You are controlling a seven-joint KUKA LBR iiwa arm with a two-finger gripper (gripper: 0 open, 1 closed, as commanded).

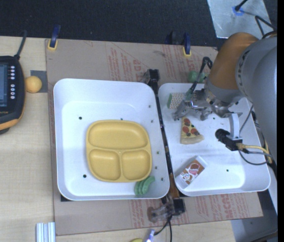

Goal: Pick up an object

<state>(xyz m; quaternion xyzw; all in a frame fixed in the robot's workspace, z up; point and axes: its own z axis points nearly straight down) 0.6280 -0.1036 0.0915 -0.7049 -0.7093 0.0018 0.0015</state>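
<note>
One pizza slice (190, 130) lies just below the gripper (188, 110), whose grip I cannot tell.

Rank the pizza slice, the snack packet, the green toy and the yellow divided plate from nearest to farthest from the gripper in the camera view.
Measured from the gripper:
1. Pizza slice, right bin, just below the gripper.
2. Snack packet, right bin's lower part.
3. Green toy and yellow divided plate, both in the left bin: too close to call.
</note>
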